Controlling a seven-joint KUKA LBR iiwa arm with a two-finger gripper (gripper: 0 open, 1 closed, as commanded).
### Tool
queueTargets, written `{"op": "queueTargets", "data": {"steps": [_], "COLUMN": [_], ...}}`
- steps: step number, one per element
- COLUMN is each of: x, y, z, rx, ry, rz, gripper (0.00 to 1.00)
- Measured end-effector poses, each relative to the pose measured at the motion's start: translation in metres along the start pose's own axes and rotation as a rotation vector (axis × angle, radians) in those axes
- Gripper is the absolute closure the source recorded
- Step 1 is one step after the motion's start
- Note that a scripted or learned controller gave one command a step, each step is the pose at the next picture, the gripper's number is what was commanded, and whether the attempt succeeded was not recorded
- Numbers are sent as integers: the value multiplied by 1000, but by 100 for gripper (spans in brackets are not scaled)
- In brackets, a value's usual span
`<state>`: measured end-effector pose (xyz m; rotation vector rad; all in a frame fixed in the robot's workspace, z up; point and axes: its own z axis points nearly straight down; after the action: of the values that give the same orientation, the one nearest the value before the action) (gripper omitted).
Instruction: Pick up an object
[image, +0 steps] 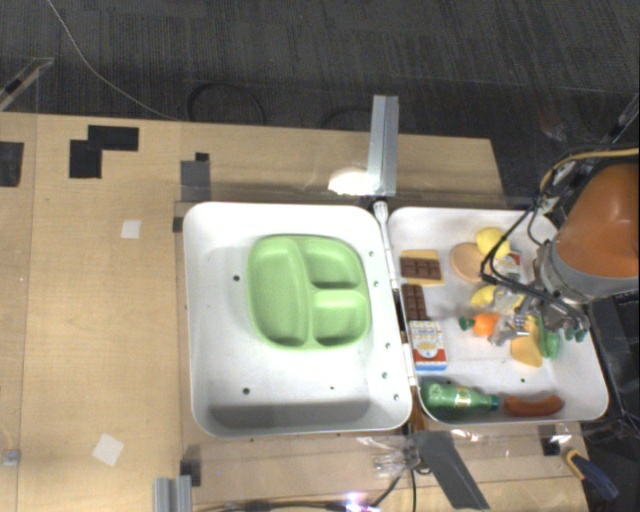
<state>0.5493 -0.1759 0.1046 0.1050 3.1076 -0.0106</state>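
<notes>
My arm (600, 235), grey with its orange band, reaches in from the right over the right bin (600, 385), and my gripper (522, 322) hangs low among the clutter at that bin's middle-right. Whether my jaws are open or closed I cannot tell; cables and the wrist hide them, and nothing is plainly seen between them. An orange piece (484, 323) lies just to the left of the gripper, a yellow wedge (526, 351) just below it, and a small green piece (550, 345) beside that wedge on its right. A yellow fruit (489, 241) and a tan round bun (465, 262) sit near the bin's far side, above the gripper. Along the bin's left wall lie two chocolate bars (421, 267), one above the other, and below them a small carton (427, 343). At the near edge, well apart from the gripper, a green bottle (457, 399) lies on its side with a brown sausage (532, 405) to its right. The left bin (215, 330) bears a green divided tray (307, 290), upright, at its centre.
</notes>
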Motion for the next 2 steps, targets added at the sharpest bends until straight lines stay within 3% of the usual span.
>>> {"op": "queueTargets", "data": {"steps": [1, 2], "x": [0, 25], "y": [0, 25], "z": [0, 13], "rx": [0, -1], "ry": [1, 13], "rz": [0, 62], "gripper": [0, 0]}}
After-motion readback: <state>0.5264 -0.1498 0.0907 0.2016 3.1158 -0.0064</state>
